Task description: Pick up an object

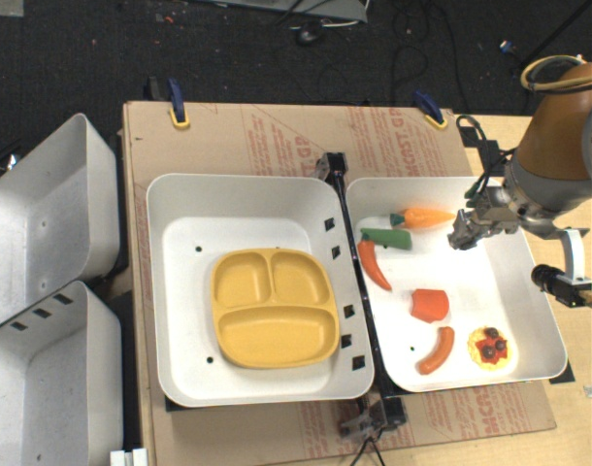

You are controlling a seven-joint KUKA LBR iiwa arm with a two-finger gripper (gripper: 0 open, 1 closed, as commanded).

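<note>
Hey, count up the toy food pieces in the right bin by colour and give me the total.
Orange: 1, the carrot
Green: 1, the green piece
Red: 3, the chili pepper, the red block, the sausage
Yellow with red topping: 1, the small round piece
Total: 6

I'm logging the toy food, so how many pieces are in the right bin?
6: carrot at the top, green piece beside it, chili pepper on the left, red piece in the middle, sausage and small pizza at the bottom.

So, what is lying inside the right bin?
The right bin holds a carrot, green piece, red pepper, red block, sausage and small pizza. The hand covers the spot beneath it.
</note>
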